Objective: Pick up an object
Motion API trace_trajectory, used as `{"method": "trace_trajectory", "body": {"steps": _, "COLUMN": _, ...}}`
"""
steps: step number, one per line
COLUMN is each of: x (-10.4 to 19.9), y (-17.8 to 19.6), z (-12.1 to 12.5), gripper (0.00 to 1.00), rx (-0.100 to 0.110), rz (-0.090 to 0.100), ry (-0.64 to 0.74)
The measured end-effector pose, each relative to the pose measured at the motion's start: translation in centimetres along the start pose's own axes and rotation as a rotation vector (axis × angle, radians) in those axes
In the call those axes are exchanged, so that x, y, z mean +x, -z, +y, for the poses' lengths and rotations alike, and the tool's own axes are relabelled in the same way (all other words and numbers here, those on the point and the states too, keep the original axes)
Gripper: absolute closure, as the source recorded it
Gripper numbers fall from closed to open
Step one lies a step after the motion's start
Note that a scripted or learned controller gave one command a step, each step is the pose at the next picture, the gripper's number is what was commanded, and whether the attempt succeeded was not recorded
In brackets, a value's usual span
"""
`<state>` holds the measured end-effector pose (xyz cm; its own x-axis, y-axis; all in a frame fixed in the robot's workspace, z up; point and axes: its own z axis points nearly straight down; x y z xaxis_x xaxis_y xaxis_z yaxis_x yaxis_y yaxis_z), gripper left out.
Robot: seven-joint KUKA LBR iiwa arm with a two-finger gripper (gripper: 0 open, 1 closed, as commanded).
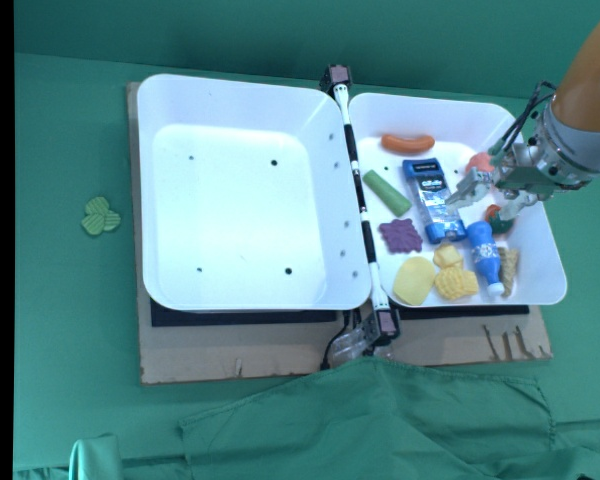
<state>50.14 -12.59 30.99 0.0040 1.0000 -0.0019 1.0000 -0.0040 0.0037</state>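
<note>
The camera view looks down on two white bins side by side on a green bench. The arm [590,88] comes in from the right. Its orange band is up high near the edge, and the grey wrist tips down and to the left. The gripper [480,190] hangs over the right bin [545,278], just above the toys there. I cannot tell if it is wide or narrow, and I see no toy held in it.

The toys all lie in the right bin. A sausage [408,143] lies near the far wall. A green stick [386,192] lies at a slant by the bar between the bins. A blue box [432,200] lies just right of the stick, and the gripper is right beside its near end. A purple leaf [401,234] lies below the stick. A yellow chip [414,281] sits near the front wall, and a corn [456,284] sits touching it on the right. A small yellow block [447,257] sits just above the corn. A blue bottle [485,256] lies to the right of them, under the gripper.

The left bin [180,98] is big and white with small dark dots in its floor. A green leaf [100,216] lies on the bench, well apart from the bins, on the left.
</note>
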Motion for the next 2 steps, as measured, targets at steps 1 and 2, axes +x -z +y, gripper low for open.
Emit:
{"method": "trace_trajectory", "body": {"steps": 1, "x": -3.7, "y": -8.1, "z": 5.4, "gripper": 0.0, "rx": 0.002, "rz": -0.002, "ry": -0.002}}
{"method": "trace_trajectory", "body": {"steps": 2, "x": -5.3, "y": -11.0, "z": 12.5, "gripper": 0.0, "rx": -0.01, "rz": -0.002, "ry": 0.003}}
